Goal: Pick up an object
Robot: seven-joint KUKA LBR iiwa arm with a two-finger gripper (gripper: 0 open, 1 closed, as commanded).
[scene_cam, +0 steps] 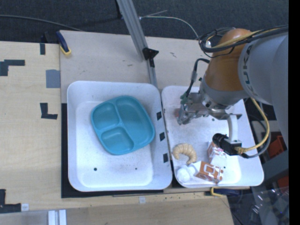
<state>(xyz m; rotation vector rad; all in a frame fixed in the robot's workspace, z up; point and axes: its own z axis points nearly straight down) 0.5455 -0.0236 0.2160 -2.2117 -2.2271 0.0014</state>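
My gripper [183, 116] hangs over the upper left part of the right bin [171, 125], pointing down at its floor. A tan croissant [185, 152] lies below it near the bin's front. A small white round object [185, 174] sits at the front left corner. An orange and white carton [212, 171] lies to its right, with a second small carton [215, 152] just above that. Nothing shows between the gripper's fingers.
The left bin [79, 125] holds a blue divided plate [123, 124]. A grey metal pole [136, 25] slants down to the bins' shared back edge. A black cable fitting [225, 142] hangs from the arm over the right bin.
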